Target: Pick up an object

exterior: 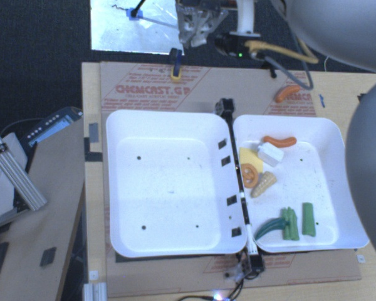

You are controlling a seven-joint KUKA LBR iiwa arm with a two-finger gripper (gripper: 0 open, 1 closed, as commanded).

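Note:
The right bin [338, 168] holds several small toy foods. An orange sausage [279, 141] lies at its back, with a white block [271, 153] and a yellow cheese wedge [250, 160] just in front. A pretzel [249, 176] and a corn cob [263, 185] lie by the left wall. Green vegetable pieces [290, 223] and a green stick [308, 218] rest near the front. My gripper [193, 35] hangs high at the top of the view, beyond the back of the left bin [169, 187], far from all of these. I see no object in it.
A second orange sausage [288, 93] lies on the cardboard behind the right bin. A yellow and blue clamp [175, 64] stands at the bench's back edge. Black clips [229, 162] run down the seam between the bins. A yellow cable [282, 50] trails from the wrist.

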